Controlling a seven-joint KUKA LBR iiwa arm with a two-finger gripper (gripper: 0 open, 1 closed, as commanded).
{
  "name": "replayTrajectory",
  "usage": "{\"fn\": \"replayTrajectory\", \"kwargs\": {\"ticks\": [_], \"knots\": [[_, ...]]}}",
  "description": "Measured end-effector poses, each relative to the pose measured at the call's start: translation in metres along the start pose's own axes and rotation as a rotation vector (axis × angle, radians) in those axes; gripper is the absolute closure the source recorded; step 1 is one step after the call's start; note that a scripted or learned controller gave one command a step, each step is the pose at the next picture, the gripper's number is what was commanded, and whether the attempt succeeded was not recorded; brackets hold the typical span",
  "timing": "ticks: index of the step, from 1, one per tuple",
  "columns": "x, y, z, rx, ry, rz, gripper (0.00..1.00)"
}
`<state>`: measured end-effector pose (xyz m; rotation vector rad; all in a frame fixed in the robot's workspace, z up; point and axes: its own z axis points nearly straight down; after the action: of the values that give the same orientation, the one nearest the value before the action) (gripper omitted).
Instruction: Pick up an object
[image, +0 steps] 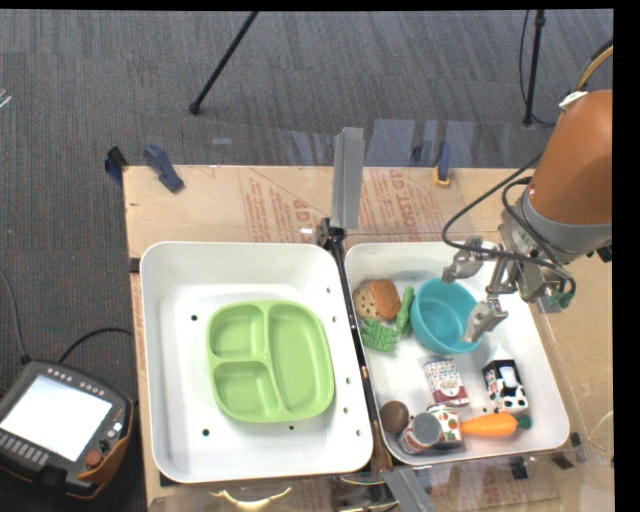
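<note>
While the left bin (170, 290) carries just a smooth lime-green divided plate (270, 360) with three rounded wells, the right bin (545, 375) is crowded with small things. A glossy teal bowl (443, 314), round and deep, sits near that bin's far edge, with a bumpy toy burger (379, 298) and a ribbed green leaf piece (383, 328) beside it against the wall shared with the left bin. Toward the near edge lie a small printed carton (444, 381), a black-and-white carton (505, 386), a tapered orange carrot (490, 426), a printed can (430, 430) on its side and a dark brown egg-shaped piece (394, 415). Bare floor is left mostly in the far right corner. The hand (474, 296) hangs over the bowl's right rim, fingers spread apart and gripping nothing, one at the far rim, the other at the right side.
</note>
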<state>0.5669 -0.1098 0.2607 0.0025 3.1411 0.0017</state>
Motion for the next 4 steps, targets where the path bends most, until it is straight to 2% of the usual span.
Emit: {"fn": "replayTrajectory", "kwargs": {"ticks": [1,2,3,4], "knots": [[-0.009,-0.009,0.173,-0.001,0.006,0.080,0.00],[0.051,-0.013,0.162,0.001,-0.035,0.137,0.00],[0.008,0.003,0.173,-0.001,0.000,0.249,0.00],[0.080,0.018,0.165,0.003,-0.040,0.449,0.00]]}}
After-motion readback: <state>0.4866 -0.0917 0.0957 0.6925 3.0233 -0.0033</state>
